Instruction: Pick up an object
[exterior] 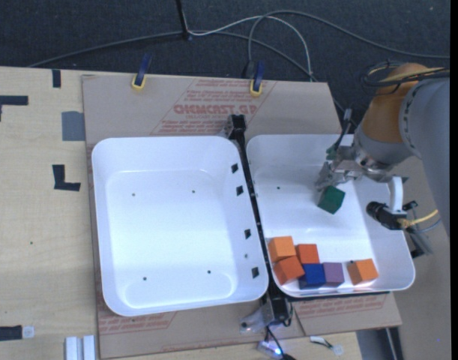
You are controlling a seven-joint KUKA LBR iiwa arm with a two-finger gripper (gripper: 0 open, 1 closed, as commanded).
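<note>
Gripper (332,180) clenched on green cube (331,199), fingertips hard to make out; orange, blue, purple cubes (312,265) in right bin (288,150).

Dark carpet (79,13) beyond the bench; cables (236,27) trail across it.

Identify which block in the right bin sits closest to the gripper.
The green block, directly below the gripper and apart from the rest. The orange, blue and purple blocks cluster along the right bin's near edge, well away from it.
</note>
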